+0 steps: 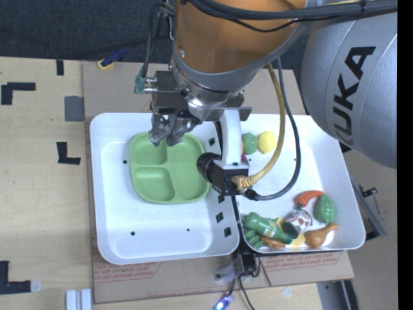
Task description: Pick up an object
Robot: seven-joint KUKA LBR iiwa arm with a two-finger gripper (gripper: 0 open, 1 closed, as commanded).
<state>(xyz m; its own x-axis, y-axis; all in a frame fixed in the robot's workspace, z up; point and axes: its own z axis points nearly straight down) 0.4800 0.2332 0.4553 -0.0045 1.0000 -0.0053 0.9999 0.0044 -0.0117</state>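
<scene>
1. The green plate [166, 173] has little sections in it. It lies flat in the left bin [110, 237], right under the gripper [169, 136].
2. The gripper sits at the far rim of the plate. Its two fingertips [157, 137] look close together, with just a thin gap. I cannot tell if they touch the plate or only hang above it.
3. Nothing sits between the fingers, so I think nothing is picked up yet. The grab and the lift are left to do.
4. To the gripper's right, a black part [213, 170] of the arm hangs over the near edge of the plate.
5. Further right, in the right bin [342, 160], a yellow ball [266, 142] lies next to a small red and green toy [248, 144].
6. Well off to the right and nearer the front of that bin is a pile of toy food [290, 228], with green, orange and red pieces. None of it is lifted either.
</scene>
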